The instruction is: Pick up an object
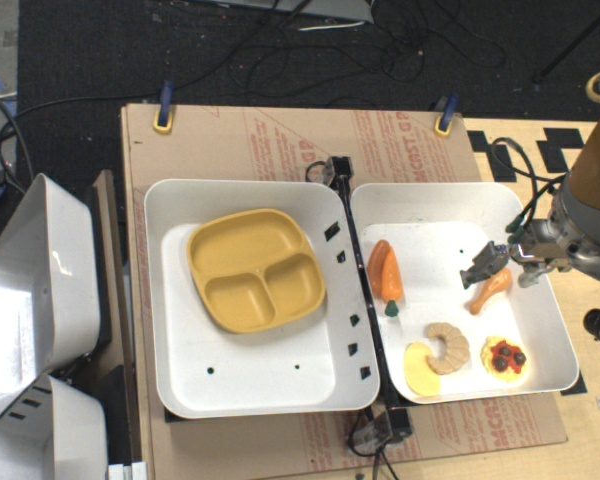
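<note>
My gripper (pixel 485 266) hangs over the right part of the right bin (pixel 430 208), reaching in from the right. A small orange piece (pixel 491 291) lies tilted right under it, touching or nearly touching it; I cannot tell whether it is gripped. An orange carrot (pixel 384 269) with a green end lies by the bin's left wall. At the front of the bin are a tan croissant (pixel 448 347), a pale yellow disc (pixel 418 370) and a small tart with red berries (pixel 505 358).
The left bin (pixel 180 368) holds a yellow three-part plate (pixel 256 270). A black divider with clips (pixel 355 298) runs between the bins. Brown board surrounds both bins, and white containers (pixel 40 278) stand at the far left.
</note>
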`<control>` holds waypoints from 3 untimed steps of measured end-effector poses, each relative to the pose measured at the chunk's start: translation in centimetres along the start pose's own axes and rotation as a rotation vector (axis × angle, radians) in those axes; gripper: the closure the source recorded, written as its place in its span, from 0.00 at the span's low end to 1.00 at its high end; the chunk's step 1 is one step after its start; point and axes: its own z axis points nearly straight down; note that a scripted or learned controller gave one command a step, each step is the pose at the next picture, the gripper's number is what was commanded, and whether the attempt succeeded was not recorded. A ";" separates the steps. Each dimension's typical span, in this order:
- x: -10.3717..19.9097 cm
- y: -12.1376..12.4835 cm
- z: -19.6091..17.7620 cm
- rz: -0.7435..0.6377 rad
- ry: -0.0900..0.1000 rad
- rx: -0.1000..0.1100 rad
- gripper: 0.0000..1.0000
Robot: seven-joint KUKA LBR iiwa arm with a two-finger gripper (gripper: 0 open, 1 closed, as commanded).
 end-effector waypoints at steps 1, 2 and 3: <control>0.0 0.2 -0.5 -0.003 -0.002 -0.011 0.00; 0.7 -0.5 4.4 0.000 -0.001 -0.007 0.00; 1.8 -0.5 10.0 0.000 0.000 -0.005 0.00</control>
